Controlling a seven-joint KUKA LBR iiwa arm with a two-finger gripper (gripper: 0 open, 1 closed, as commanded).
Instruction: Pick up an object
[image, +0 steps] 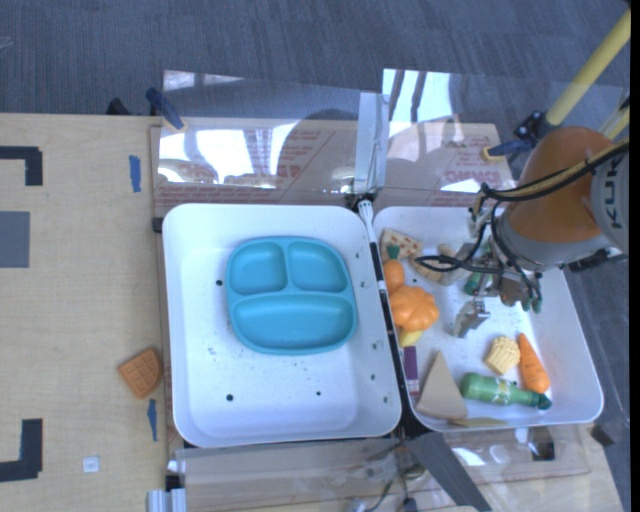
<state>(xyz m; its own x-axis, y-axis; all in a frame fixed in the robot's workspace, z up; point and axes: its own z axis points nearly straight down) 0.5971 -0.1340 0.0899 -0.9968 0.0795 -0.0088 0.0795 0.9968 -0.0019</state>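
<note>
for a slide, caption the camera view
Gripper over the right bin of toy food; blue tray in the left bin.

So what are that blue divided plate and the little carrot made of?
The blue divided plate looks like moulded plastic: one even colour, rounded compartments, a soft sheen. The carrot seems to be toy plastic too, uniformly bright orange and smooth, though it is too small to be sure.

Grey arm (560, 200) from the right, tool (478, 305) pointing down.
</note>
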